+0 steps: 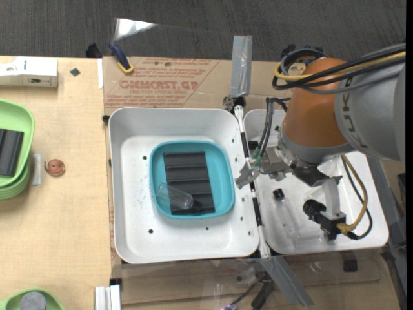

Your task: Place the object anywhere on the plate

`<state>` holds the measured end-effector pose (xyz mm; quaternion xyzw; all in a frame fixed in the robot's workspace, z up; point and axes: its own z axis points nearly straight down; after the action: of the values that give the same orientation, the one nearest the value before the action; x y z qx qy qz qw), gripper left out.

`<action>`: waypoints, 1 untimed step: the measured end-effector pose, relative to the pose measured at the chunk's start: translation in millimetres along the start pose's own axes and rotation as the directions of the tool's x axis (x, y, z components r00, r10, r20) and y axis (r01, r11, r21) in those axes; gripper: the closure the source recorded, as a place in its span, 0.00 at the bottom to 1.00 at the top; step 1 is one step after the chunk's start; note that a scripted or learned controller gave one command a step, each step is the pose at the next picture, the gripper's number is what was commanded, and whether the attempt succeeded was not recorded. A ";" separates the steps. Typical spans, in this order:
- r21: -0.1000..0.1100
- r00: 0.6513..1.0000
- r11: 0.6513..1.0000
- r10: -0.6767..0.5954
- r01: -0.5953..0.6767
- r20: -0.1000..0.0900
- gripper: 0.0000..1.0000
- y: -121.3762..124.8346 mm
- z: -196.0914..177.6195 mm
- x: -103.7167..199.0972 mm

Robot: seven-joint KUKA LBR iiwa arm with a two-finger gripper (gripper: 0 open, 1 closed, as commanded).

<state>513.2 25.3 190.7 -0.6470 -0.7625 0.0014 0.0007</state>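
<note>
- Two shallow white bins are seen side by side on the surface (64, 237): the left bin (129, 237) and the right bin (368, 234).
- A teal plate (226, 186) is set in the middle of the left bin, with a black ridged insert (188, 173) lying on it.
- A clear, see-through object (174, 197) is seen resting on the plate, at its lower left part, partly over the insert.
- The arm (316, 118), grey with an orange band, is held over the right bin.
- The hand (248, 173) is found at the wall between the two bins, just beside the plate's right edge and apart from the clear object.
- Whether the hand is released or clenched cannot be told; nothing is seen in it.
- A small black piece (279, 194) lies in the right bin.
</note>
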 end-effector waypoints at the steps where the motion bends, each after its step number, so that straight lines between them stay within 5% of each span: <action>1: 0.000 1.000 1.000 0.000 0.000 0.000 0.00 0.0 0.0 0.0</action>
<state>513.2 25.3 190.7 -0.6470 -0.7625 0.0014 0.0007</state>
